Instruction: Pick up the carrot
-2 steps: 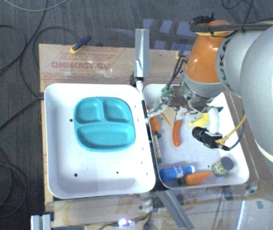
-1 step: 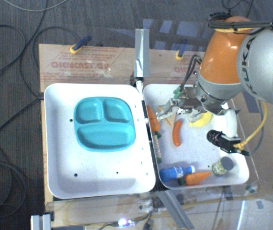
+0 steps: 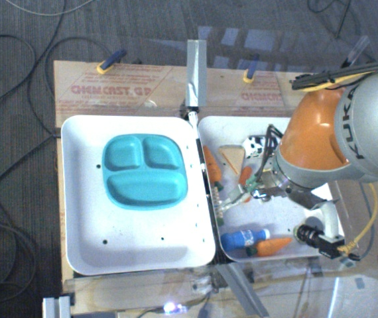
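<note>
The hand (image 3: 232, 199) hangs low over the right bin (image 3: 278, 227), its grip impossible to judge, with a carrot (image 3: 272, 246) lying below it beside a blue bottle (image 3: 245, 237).

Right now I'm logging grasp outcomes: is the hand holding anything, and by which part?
Cannot be told. The hand sits low in the right bin, its tips hidden among clutter; the carrot lies apart, near the front wall.
</note>
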